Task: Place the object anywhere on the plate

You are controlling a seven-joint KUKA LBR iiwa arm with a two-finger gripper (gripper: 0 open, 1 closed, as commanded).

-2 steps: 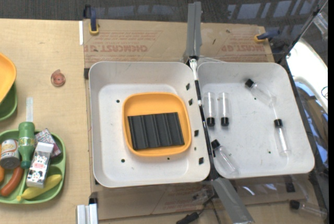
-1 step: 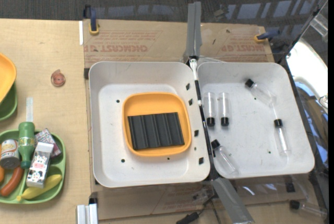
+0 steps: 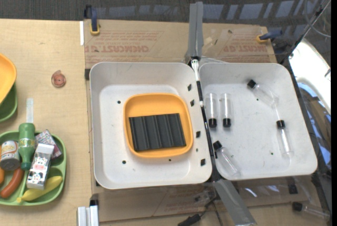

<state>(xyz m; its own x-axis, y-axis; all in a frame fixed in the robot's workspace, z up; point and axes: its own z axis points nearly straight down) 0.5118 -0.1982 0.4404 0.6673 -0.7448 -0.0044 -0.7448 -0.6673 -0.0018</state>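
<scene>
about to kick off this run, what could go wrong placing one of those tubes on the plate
The clear tubes are see-through against the white right bin, so a grasp may miss. One tube lies tight by the bin wall, leaving little finger room. The dark ribbed block covers much of the orange plate, so a tube might roll off.

Both bins were white, the left bin point(image 3: 105, 130) and the right bin point(image 3: 295, 151) alike. The plate point(image 3: 132, 109) was orange-yellow, and the ribbed object point(image 3: 158, 131) on it was dark grey, almost black. The clear tubes point(image 3: 218, 109) had black caps. Brown cardboard point(image 3: 137, 43) carried reddish lettering. The green tray point(image 3: 52, 188) bore a green bottle point(image 3: 25, 146), a yellow banana point(image 3: 42, 189) and a red sausage point(image 3: 11, 183).
</scene>
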